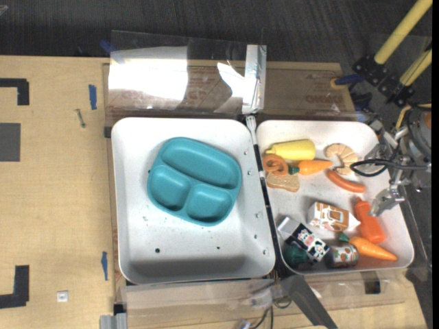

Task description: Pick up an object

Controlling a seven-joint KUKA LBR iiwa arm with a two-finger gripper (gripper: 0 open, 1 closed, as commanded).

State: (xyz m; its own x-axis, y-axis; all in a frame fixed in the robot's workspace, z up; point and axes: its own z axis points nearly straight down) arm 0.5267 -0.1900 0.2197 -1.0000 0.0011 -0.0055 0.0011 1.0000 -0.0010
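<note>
Camera view, top-down at slant. Wooden bench point(55, 204) w/ two shallow white bins side by side. Left white bin point(137, 238): holds teal plastic divided plate point(194, 179), three compartments, roughly centred. Right white bin point(322, 130): packed w/ toy food. Back row: yellow plastic corn-like piece point(293, 149), orange pretzel-shaped piece point(276, 164) on tan toast slice point(283, 180), small orange carrot point(314, 166), tan round cookie-like piece point(340, 153), red-orange sausage point(345, 179). Front row: small white/orange carton point(328, 217), black/white cow-pattern box point(307, 240), dark green item point(295, 255) at front-left corner, small printed can point(342, 253), large orange carrot point(374, 248) along front-right, orange-red chunky piece point(368, 223) just beside it. Arm wrist at right edge w/ black cabling; tool point(385, 199) low over right side of right bin, near orange-red chunky piece. Open vs clenched: cannot tell, too blurred. Nothing seen gripped. Clear plastic sheet point(180, 74) w/ glare behind left bin.
</note>
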